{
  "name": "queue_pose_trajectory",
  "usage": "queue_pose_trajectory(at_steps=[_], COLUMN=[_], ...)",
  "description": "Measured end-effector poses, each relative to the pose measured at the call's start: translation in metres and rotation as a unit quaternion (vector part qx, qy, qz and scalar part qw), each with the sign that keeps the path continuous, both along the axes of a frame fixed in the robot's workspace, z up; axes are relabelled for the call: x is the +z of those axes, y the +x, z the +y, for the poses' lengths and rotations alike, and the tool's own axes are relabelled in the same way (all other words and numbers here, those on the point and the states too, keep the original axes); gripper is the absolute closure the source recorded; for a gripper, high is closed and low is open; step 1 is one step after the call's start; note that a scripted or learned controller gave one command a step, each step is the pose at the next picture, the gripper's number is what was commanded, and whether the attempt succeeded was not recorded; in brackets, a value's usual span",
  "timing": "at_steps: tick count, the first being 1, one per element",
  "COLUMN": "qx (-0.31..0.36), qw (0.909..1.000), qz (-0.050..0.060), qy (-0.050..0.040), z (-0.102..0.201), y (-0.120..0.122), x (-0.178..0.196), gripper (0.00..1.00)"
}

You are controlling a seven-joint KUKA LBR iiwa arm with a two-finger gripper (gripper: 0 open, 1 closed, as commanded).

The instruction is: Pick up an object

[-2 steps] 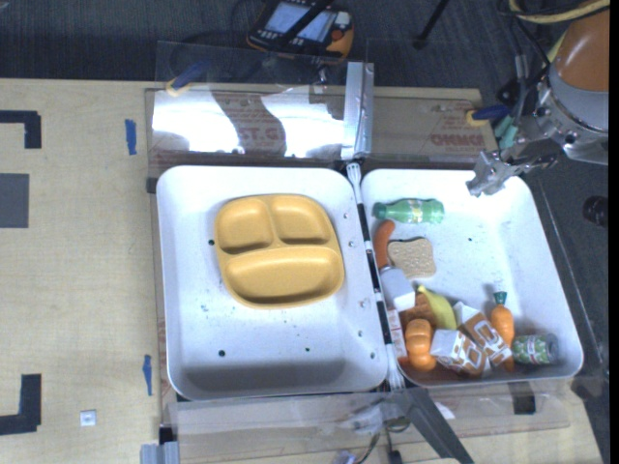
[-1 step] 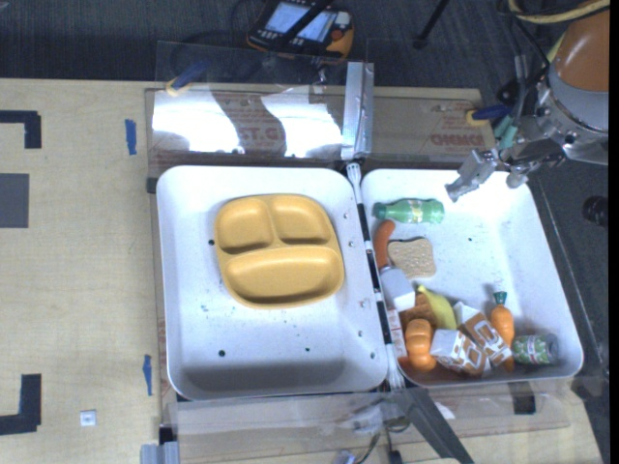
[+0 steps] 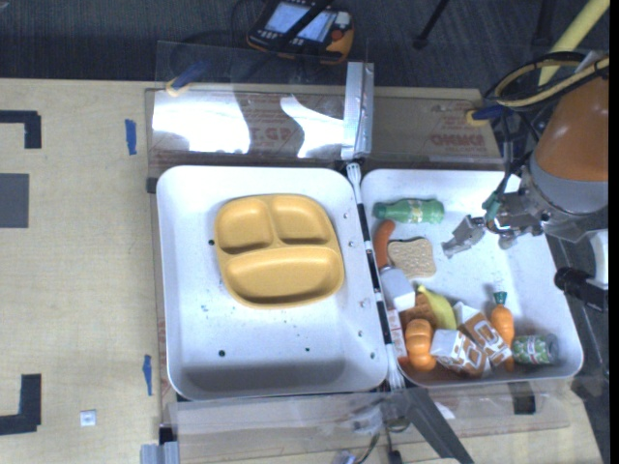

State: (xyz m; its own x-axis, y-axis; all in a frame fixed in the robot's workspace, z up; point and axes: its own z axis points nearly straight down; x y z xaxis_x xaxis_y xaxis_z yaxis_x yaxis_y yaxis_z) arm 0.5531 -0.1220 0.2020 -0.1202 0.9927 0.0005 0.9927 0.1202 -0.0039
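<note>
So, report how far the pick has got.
Nothing looks picked yet. The hand hangs over the right bin, above its bare floor, with nothing visible between its fingers. The green bottle, bread slice, banana and carrot all lie in that bin. Still left: choosing one, gripping it and lifting it.

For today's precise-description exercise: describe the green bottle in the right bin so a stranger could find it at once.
Start at the right bin, the one crowded with toy food. Look to its far edge, near the divider: the green bottle lies on its side there, just above the bread slice. It is the bin's only all-green item with a white label; the items beside it are red, tan and orange.
</note>
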Motion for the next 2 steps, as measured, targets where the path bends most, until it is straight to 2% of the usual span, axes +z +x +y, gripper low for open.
queue_pose_trajectory(at_steps=[1,2], qx=[0.0,0.083], qw=[1.0,0.9965], qz=[0.001,-0.002], qy=[-0.0006,-0.0006], z=[-0.001,0.047], y=[0.002,0.003], x=[0.007,0.083], gripper=[1.0,1.0])
